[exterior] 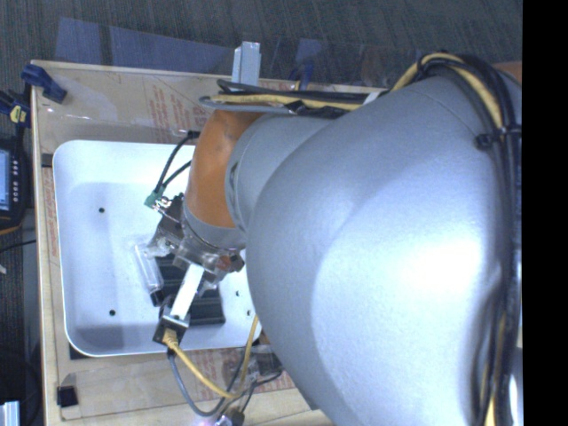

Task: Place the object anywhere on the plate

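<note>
My gripper (175,282) hangs low over the right half of the left white bin (89,238), pointing down at the bin floor. Its dark body and a white bar on its side hide whatever lies beneath it. The orange band (213,171) sits just above the wrist. The grey arm (373,256) covers the whole right side of the view and anything under it.
The wooden bench (115,114) frames the bin. A yellow cable (206,375) loops by the bin's front edge. A blue clamp (43,82) sits at the bench's far left corner, and a dark device (11,180) lies at the left edge.
</note>
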You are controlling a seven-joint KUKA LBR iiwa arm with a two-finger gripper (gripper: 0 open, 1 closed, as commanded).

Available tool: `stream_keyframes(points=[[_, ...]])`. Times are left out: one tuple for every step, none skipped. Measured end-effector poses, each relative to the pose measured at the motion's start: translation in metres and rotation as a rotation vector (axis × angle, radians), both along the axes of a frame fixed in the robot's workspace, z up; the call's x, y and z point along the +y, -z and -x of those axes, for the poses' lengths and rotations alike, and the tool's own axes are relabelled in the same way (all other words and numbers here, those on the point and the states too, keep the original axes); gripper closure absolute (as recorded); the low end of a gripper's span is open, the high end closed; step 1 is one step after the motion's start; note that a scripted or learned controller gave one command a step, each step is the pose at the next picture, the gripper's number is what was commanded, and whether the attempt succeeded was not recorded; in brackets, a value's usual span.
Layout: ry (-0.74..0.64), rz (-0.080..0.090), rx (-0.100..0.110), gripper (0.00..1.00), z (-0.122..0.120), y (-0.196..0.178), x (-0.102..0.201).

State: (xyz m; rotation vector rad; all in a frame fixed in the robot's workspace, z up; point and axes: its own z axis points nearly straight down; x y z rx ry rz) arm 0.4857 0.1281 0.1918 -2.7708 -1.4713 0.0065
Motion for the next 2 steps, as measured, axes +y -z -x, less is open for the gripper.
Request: stream_keyframes(points=[[0.000,0.000,0.000,0.00,0.0000,0.0000,0.0000],[0.000,0.000,0.000,0.00,0.0000,0.0000,0.0000]])
